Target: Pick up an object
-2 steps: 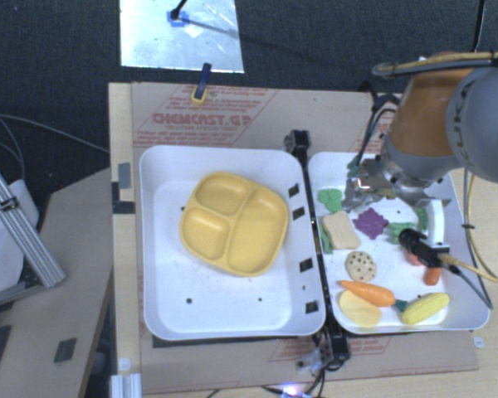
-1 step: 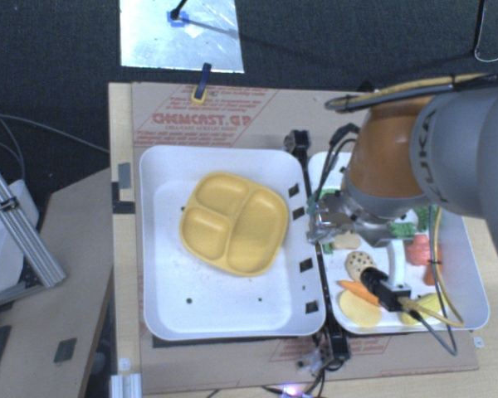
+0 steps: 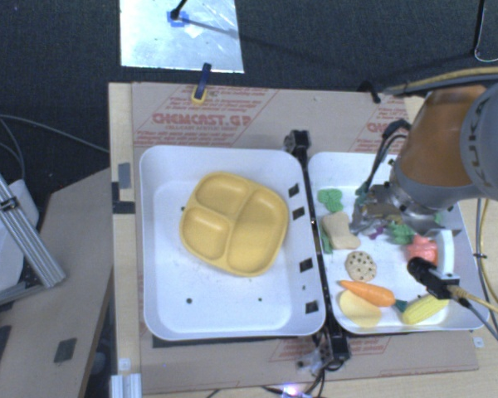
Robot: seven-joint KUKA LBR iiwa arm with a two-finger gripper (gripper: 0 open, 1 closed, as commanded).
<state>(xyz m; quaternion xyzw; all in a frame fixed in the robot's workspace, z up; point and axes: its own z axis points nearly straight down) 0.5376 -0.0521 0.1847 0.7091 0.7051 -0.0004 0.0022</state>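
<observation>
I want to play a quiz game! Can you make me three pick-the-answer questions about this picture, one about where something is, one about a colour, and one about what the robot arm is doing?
1. Where is the yellow plate?
A. left bin
B. right bin
C. on the floor

2. What colour is the carrot?
A. blue
B. orange
C. white

3. Where is the gripper?
A. over the left bin
B. low in the right bin
C. far above the bench

Answers:
1 A: the plate lies in the left bin.
2 B: the carrot is orange with a green end.
3 B: it is down among the toy food in the right bin.
</observation>
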